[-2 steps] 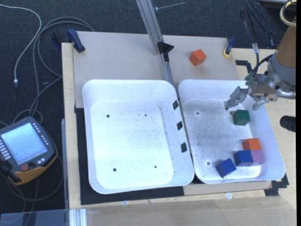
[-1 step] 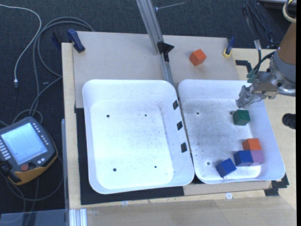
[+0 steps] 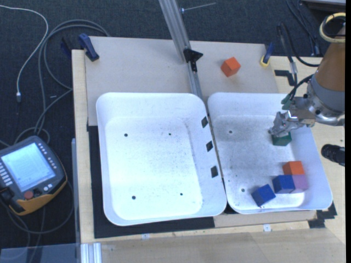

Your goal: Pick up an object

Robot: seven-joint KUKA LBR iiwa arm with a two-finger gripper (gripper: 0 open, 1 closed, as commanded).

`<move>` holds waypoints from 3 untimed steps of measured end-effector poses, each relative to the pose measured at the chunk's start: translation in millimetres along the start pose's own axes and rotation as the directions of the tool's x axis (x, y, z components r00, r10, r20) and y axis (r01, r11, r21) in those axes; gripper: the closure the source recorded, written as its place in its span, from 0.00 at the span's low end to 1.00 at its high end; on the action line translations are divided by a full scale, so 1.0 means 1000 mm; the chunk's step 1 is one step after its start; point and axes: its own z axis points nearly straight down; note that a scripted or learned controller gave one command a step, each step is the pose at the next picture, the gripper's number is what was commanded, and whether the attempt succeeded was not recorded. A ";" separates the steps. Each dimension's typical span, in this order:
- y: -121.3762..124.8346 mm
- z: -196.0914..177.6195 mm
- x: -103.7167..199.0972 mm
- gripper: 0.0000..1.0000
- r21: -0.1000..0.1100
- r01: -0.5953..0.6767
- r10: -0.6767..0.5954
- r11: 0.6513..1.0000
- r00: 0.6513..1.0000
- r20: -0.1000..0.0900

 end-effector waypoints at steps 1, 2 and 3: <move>0.048 0.107 -0.041 1.00 0.002 0.000 0.000 1.000 1.000 0.000; 0.048 0.148 -0.021 1.00 0.002 0.002 -0.002 1.000 1.000 -0.002; 0.006 0.049 -0.065 1.00 -0.013 -0.003 0.003 1.000 1.000 0.006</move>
